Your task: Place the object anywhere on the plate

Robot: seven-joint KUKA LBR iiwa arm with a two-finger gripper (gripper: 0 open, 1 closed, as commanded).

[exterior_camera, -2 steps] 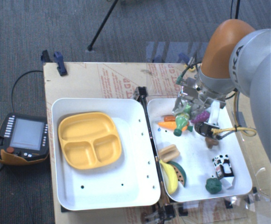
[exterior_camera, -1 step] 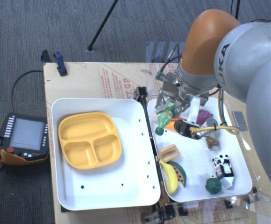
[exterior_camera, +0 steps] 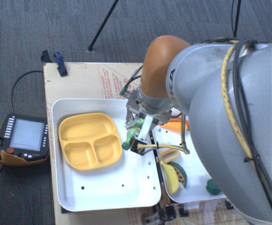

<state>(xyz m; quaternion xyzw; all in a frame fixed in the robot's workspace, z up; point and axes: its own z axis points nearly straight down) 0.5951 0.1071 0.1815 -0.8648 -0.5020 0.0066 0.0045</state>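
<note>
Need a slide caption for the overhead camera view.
Gripper at a green object beside the yellow divided plate in the left bin.

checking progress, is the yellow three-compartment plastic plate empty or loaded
Empty: the yellow three-compartment plastic plate shows bare; the small green object is beside its right rim.

You have one fixed camera, set above the bench (exterior_camera: 103,76) and looking down on it at a slant. It stands far enough back to take in the whole left bin (exterior_camera: 103,186) with its yellow plate (exterior_camera: 90,139), part of the right bin (exterior_camera: 194,184), and grey carpet (exterior_camera: 56,18) beyond the bench's far and left edges. The arm (exterior_camera: 220,102) enters from the frame's right and looms large there, covering much of the right bin.
</note>
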